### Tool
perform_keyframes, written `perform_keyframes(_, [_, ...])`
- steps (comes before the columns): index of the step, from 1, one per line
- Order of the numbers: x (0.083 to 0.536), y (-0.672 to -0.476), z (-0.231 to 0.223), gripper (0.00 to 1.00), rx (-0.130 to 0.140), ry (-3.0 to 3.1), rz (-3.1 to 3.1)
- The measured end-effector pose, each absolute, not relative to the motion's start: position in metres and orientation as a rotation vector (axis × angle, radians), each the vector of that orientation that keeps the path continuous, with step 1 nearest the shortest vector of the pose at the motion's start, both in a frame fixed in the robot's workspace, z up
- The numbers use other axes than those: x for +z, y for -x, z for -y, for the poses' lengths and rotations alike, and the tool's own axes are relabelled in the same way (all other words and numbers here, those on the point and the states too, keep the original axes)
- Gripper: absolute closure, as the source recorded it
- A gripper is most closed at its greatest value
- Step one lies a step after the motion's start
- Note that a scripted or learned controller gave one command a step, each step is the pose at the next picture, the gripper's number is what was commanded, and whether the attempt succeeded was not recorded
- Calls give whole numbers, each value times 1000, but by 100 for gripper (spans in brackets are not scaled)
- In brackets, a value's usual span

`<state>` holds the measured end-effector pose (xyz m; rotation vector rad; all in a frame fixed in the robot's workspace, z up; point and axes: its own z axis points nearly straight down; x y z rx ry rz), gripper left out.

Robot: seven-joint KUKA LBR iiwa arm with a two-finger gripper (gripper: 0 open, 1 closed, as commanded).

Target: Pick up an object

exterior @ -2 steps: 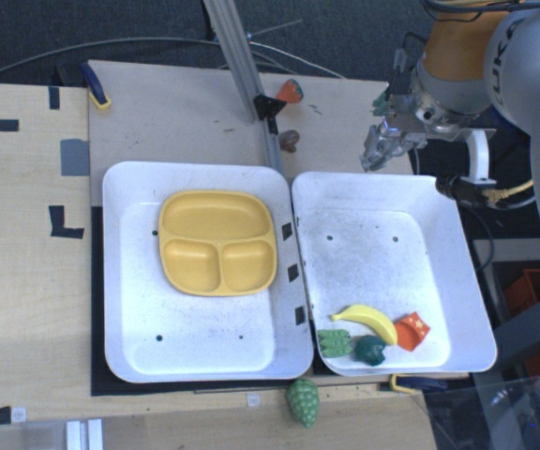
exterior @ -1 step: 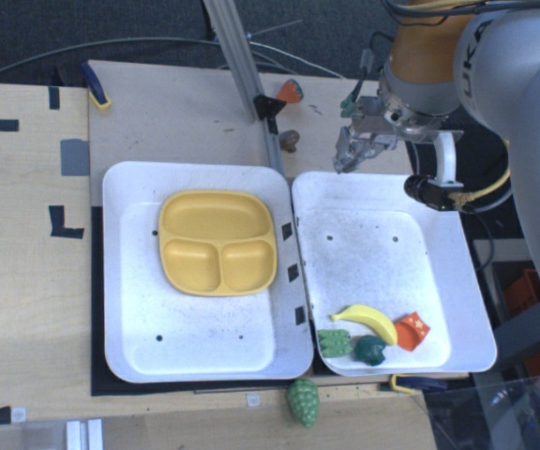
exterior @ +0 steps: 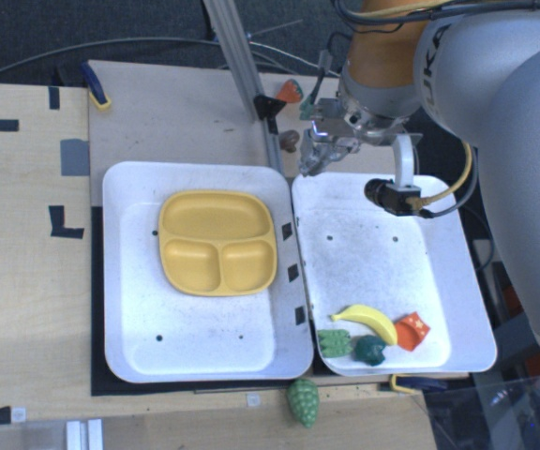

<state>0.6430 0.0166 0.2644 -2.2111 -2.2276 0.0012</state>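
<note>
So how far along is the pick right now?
Nothing looks picked yet. The gripper hangs over the right bin's far left corner, away from the toys. The banana, red piece and green pieces lie at the near edge. Approach, grasp and lift remain.

tray [exterior: 218, 242]: matt yellow plastic; bins [exterior: 125, 251]: smooth white plastic; bench [exterior: 26, 279]: wood

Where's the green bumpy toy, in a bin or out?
Out. The green bumpy toy lies on the bench below the right bin, beyond its near rim.
</note>
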Motion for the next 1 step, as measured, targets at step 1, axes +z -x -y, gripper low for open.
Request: perform_keyframes(1, [262,-638,-71,100,1,2212,2228])
